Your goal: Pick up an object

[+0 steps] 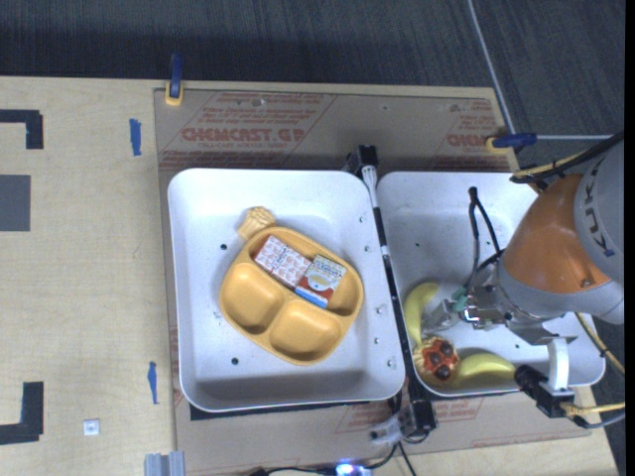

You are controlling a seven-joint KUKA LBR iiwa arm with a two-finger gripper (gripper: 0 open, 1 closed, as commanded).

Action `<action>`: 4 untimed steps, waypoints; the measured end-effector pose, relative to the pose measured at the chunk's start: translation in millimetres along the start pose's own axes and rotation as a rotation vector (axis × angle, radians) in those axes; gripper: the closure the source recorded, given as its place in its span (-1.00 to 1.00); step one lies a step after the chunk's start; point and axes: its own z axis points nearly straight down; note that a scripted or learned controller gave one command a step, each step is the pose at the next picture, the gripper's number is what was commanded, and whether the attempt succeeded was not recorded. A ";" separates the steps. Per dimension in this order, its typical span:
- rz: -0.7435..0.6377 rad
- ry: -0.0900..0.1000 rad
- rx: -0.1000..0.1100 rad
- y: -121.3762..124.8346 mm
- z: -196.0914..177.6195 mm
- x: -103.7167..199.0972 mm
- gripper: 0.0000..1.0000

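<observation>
While I watch from the overhead camera, the arm (571, 241) reaches in from the right and bends down into the right bin (437, 201), its orange band sitting above the wrist. The hand (458, 307) is low over the bin's near-left part, close beside the fruit, but the wrist hides its tips, so I cannot tell whether it is open, closed or gripping anything.

Two bananas lie in that bin. One banana (418, 308) stands along the left wall, just left of the hand. The second banana (483, 368) lies across the near edge, below the hand. Between them, in the near-left corner, sits a small red and dark object (438, 356) that I cannot identify; it appears to touch both bananas.

In the left bin (198, 296) a yellow tray (278, 310) with compartments lies at a slant near the middle. A small packet (283, 260) printed red and white and a second packet (322, 278) with blue on it rest in its far compartment, side by side. A tan knob juts from the tray's far-left end.

Both bins sit on a cardboard sheet (248, 127) on the bench (79, 266). A black cable (482, 228) runs up from the wrist.
</observation>
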 end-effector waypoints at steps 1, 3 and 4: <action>-0.004 0.007 0.003 -0.1 0.6 -9.9 -1.00; 0.001 -0.001 0.000 0.1 -0.2 0.9 -1.00; 0.001 -0.001 0.000 0.1 -0.2 0.9 -1.00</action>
